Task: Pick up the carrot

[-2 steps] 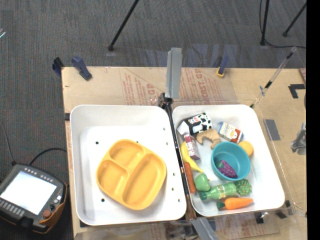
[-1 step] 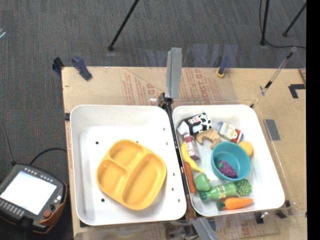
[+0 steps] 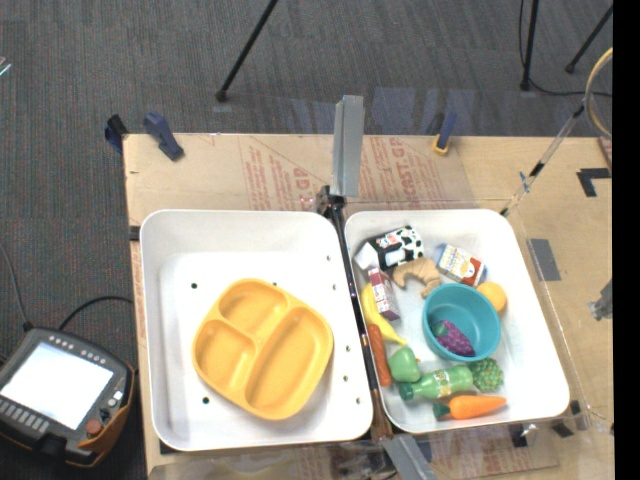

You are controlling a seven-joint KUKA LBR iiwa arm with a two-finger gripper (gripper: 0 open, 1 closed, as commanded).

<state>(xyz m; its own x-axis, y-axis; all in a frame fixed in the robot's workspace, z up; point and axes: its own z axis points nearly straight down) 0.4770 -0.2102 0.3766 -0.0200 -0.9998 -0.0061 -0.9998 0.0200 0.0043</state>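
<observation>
The carrot (image 3: 476,405) is orange with a small green top at its left end. It lies flat at the front of the right bin (image 3: 530,298), close to the front wall. A green bottle (image 3: 440,382) lies just behind it and almost touches it. A bumpy green toy (image 3: 487,374) sits right behind the carrot's middle. A thinner orange stick-shaped toy (image 3: 381,360) lies along the right bin's left wall.
A teal bowl (image 3: 461,320) holding purple grapes stands mid-bin, behind the carrot. Behind it lie a cow-patterned toy (image 3: 397,247), a small carton (image 3: 460,264) and an orange fruit (image 3: 493,296). The left bin (image 3: 170,258) holds a yellow divided plate (image 3: 264,346).
</observation>
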